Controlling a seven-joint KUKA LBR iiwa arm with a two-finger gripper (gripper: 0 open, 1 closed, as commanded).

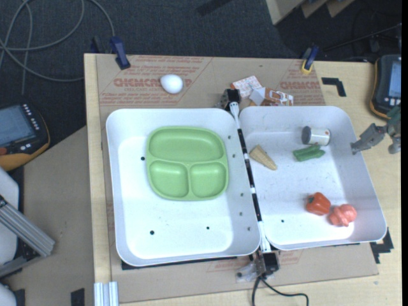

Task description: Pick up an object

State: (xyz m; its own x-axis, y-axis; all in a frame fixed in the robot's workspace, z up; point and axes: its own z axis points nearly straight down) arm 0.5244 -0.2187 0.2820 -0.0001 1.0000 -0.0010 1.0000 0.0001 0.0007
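Pink lump (342,215) and red pepper (318,203) are touching at the right bin's (280,231) five o'clock, risking a double grab, while the tool (368,137), whose finger state I cannot tell, is hovering at three o'clock.

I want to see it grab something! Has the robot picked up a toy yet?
Not yet. Nothing looks done: the gripper sits at the right bin's far edge with no object between its fingers. The green piece, grey cylinder, tan wedge, red pepper and pink toy all lie in that bin. Choosing, grasping and lifting remain.
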